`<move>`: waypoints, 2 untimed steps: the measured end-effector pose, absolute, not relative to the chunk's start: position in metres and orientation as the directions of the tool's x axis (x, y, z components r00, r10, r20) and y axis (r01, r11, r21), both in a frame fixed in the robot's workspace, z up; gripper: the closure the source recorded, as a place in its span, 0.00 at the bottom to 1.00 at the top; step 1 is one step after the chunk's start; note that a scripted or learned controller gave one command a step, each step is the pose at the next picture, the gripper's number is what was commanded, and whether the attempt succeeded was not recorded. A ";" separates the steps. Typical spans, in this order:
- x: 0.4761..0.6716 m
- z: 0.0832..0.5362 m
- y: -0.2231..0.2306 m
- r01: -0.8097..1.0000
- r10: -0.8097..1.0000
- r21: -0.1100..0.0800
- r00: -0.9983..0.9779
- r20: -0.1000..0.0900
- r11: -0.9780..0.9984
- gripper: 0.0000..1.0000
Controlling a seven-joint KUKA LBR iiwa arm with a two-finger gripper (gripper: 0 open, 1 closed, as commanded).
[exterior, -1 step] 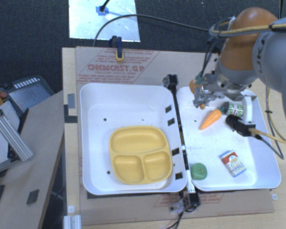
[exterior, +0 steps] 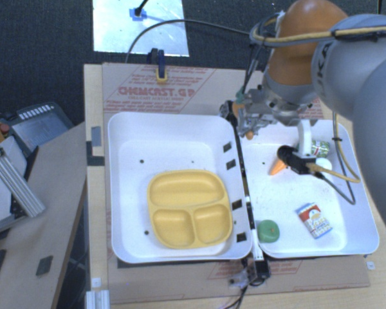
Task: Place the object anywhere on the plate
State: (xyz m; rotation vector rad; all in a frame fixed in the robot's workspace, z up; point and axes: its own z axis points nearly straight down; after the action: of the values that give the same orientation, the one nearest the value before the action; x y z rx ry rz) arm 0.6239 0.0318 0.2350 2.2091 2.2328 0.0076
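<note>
The big grey arm point(exterior: 360, 63) comes in from the right, with its orange part up high. Two white bins sit side by side. The left bin point(exterior: 122, 192) holds a yellow plate point(exterior: 180, 192) with three parts, and nothing lies on the plate.

The gripper point(exterior: 246, 122) is at the back of the right bin point(exterior: 347, 237), close to the wall between the bins. I cannot tell if it is open or closed.

In the right bin are a little red and white box point(exterior: 314, 220), a round green thing point(exterior: 267, 230) by the front wall, and a small can point(exterior: 320, 149).

The small orange cone point(exterior: 277, 168) lies in the right bin too. It lies slanted, with its pointy end toward the front left and its fat end toward the back right. It is near the gripper but not touching it, a bit to the front and right.
</note>
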 end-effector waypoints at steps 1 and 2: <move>0.630 0.227 0.086 1.000 1.000 0.002 -0.010 0.002 0.010 1.00; 0.651 0.236 0.133 1.000 1.000 0.004 -0.009 0.003 0.009 1.00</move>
State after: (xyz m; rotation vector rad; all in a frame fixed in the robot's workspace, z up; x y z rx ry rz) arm 0.6513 0.1330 0.2362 2.2109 2.2304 0.0077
